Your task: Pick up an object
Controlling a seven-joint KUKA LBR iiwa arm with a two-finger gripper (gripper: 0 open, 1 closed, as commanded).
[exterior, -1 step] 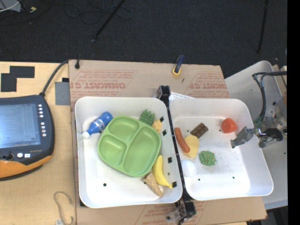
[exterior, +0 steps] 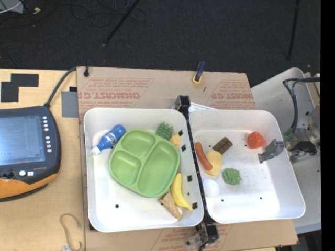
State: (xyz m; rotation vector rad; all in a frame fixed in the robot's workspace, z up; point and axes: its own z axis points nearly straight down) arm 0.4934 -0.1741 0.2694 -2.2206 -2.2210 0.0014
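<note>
The right bin [exterior: 261, 205] holds a red ball-like fruit [exterior: 255, 139], a brown block [exterior: 223, 145], an orange-red sausage [exterior: 203, 156], a yellow piece [exterior: 213, 161], a green broccoli-like piece [exterior: 231, 176] and a pale white object [exterior: 211, 186]. My gripper [exterior: 271, 151] is low at this bin's right side, just right of and below the red fruit, and it is grey and small in the view. Nothing shows in its grasp.
The left bin [exterior: 99, 203] carries a green divided plate [exterior: 145, 162], a blue bottle [exterior: 109, 139], a dark green piece [exterior: 164, 130], a banana [exterior: 180, 192] and a tan piece [exterior: 170, 205]. A tablet-like pendant [exterior: 23, 145] lies at far left. Cables and arm parts [exterior: 301, 140] crowd the right edge.
</note>
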